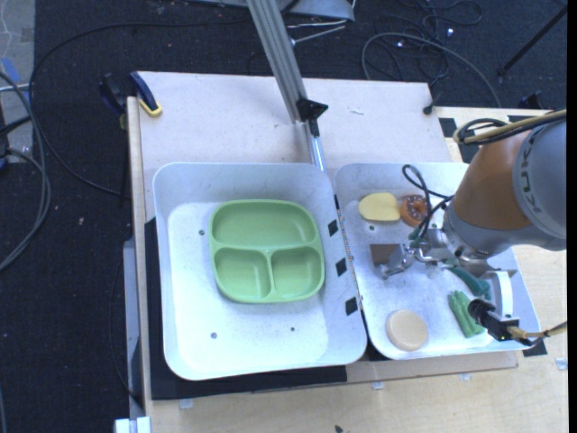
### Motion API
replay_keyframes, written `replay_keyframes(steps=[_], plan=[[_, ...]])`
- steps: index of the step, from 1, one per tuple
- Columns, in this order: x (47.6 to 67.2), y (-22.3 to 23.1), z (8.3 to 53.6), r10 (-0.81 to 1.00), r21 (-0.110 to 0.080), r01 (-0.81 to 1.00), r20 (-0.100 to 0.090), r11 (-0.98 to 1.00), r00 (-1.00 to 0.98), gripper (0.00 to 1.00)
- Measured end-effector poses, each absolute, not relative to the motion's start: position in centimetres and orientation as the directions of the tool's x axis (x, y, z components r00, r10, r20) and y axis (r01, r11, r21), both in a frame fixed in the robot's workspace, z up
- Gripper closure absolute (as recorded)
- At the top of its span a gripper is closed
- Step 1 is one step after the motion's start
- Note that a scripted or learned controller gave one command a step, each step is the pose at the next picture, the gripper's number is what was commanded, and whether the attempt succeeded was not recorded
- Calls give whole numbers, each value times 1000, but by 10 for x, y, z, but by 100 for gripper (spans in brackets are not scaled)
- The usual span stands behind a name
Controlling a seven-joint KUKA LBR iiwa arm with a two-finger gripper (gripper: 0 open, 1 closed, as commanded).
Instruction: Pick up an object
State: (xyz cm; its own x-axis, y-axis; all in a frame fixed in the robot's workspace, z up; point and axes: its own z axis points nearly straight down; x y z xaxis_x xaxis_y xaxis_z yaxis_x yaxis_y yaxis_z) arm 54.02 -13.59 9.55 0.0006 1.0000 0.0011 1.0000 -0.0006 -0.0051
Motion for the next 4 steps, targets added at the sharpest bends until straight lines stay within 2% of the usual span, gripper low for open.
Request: replay_keyframes(steps=[1, 3, 4], plan=[[542, -136, 109, 1000, 0, 1000, 0, -2, 2, 100], [538, -133, 197, 1000, 5, 1000, -2, 2, -2, 100], [538, -132, 261, 1000, 8, 1000, -2, 3, -3, 100]])
